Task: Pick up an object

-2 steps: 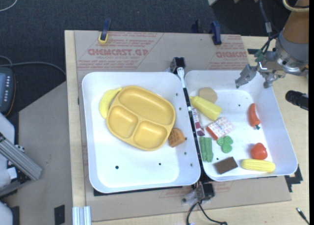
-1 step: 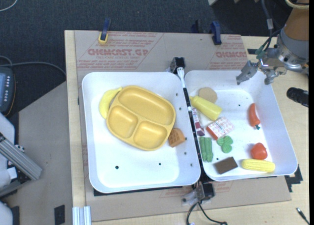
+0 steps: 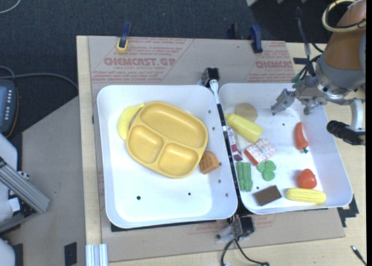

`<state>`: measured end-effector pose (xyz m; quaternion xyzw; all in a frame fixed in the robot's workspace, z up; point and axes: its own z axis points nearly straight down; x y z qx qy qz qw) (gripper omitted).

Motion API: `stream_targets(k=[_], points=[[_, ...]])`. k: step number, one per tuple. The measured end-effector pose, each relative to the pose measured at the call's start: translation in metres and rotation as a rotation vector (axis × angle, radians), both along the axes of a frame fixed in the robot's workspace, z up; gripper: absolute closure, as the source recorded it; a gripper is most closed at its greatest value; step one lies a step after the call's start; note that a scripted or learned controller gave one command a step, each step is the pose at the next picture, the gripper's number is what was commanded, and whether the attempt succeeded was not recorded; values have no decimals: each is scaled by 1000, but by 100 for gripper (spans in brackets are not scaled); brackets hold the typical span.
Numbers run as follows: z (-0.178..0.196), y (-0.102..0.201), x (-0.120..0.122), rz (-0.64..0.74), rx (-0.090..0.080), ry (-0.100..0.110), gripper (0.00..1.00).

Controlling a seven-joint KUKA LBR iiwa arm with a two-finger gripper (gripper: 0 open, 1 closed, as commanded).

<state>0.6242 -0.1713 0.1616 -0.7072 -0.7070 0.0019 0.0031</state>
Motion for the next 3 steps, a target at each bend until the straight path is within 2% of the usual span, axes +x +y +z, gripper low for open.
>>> stream_targets(k=[1,2,3], points=[[-50,7,7,1,0,-2,0],[-79,8,6,2,0,-2,0],[-66,8,7,2,-2,-7,100]])
